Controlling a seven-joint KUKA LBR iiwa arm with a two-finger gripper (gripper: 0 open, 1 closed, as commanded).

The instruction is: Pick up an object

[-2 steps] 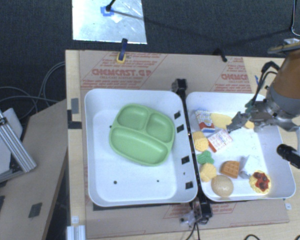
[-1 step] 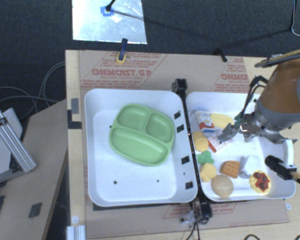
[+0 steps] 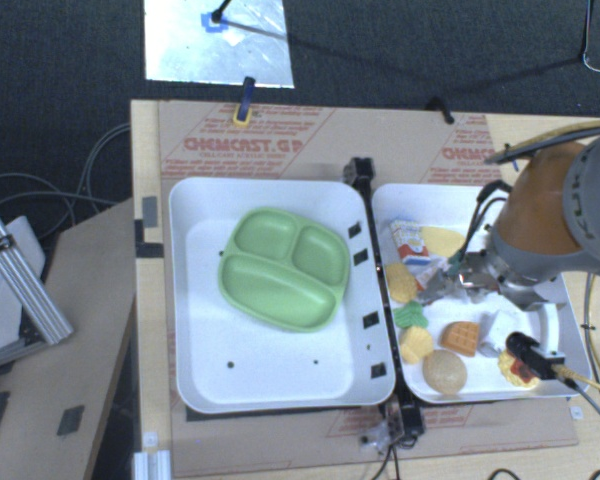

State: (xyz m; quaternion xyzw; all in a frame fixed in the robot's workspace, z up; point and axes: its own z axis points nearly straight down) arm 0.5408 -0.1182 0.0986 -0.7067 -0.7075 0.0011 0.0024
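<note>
Two bins: the left bin [image 3: 180,298] carries a green divided plate [image 3: 283,268] near its middle. The right bin [image 3: 450,196] carries the small food pieces you can pick from.
Tool: the tool [image 3: 438,280] hangs low over the middle of the right bin, on the arm [image 3: 550,218] that reaches in over that bin's right edge. You cannot tell whether it is open or closed, and you see nothing gripped in it.
Nearest object: the pale yellow piece [image 3: 401,284] lies close to the right bin's left wall, just beside the tool on its wall side. Treat it as your likeliest target, though that is only a judgement.
Other candidates: a white, red and blue packet [image 3: 408,238] lies toward the back left corner. A green piece [image 3: 410,317] and a yellow lump [image 3: 416,344] lie along the left wall. An orange waffle piece [image 3: 460,337] and a round tan piece [image 3: 445,371] lie toward the front edge.
Risk, crowding: the pieces along the left wall sit close together, so a descent slightly off line could shove one aside or catch two at once.
Risk, wall: with the target so near the left wall, the tool may strike that wall, or squeeze the piece out sideways as it closes.
Risk, empty close: these pieces look small and rounded, so expect slips.
Progress: nothing looks lifted yet.
</note>
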